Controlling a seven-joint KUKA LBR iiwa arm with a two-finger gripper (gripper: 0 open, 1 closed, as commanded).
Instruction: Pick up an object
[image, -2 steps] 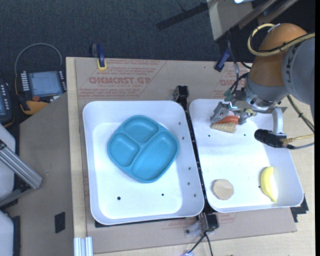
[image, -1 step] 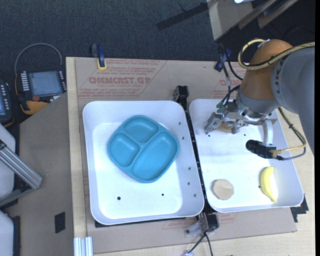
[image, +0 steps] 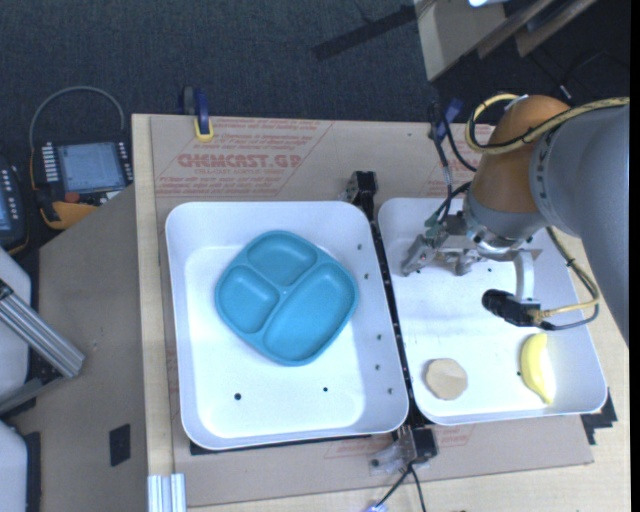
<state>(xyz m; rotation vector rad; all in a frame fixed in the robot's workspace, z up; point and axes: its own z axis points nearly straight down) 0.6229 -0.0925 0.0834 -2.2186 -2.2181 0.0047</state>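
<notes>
banana (image: 537, 367) and round cookie (image: 446, 379) lie below the gripper (image: 432, 250), apart

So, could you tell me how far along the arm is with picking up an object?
Nothing looks picked up yet. The gripper sits low over the far end of the right bin, with nothing visibly between its fingers. The banana and the round tan piece lie near the bin's front edge, apart from the gripper, and the blue divided plate rests in the left bin. The whole grasp and lift remain.
</notes>
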